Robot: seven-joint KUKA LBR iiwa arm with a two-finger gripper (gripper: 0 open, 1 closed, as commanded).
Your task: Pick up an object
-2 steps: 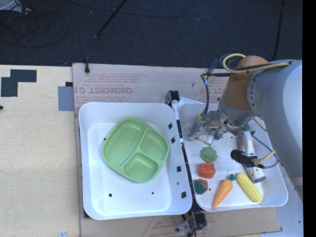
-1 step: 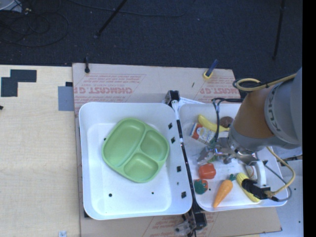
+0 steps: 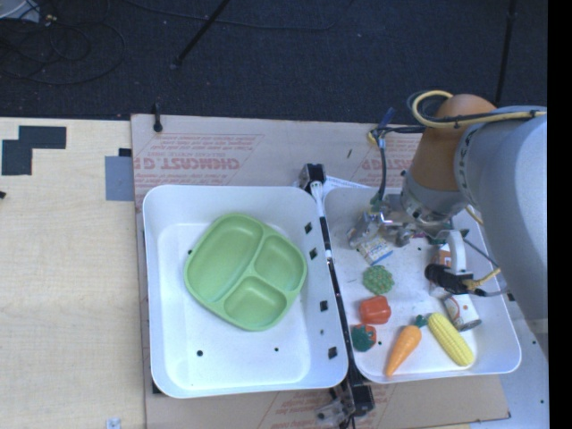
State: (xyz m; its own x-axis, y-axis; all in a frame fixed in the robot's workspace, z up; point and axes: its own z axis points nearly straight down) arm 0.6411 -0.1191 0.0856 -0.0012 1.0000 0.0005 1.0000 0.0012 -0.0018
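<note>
My gripper (image 3: 374, 232) hangs low over the upper left part of the right bin (image 3: 500, 351). Right under it lies a small blue-and-white packet (image 3: 379, 253), touching or nearly touching the gripper's tip. Just below that sits a green broccoli-like toy (image 3: 378, 280). Further toward the front lie a red block (image 3: 375, 310), a red-and-green strawberry (image 3: 363, 336), an orange carrot (image 3: 403, 349) and a yellow corn cob (image 3: 450, 338). A small brown-and-white can (image 3: 462, 310) rests by the corn.
The left bin (image 3: 170, 329) holds a green divided plate (image 3: 247, 271). A black-clipped divider (image 3: 326, 266) separates the two bins. The grey arm (image 3: 509, 195) covers the right bin's upper right corner. Cardboard lies under both bins.
</note>
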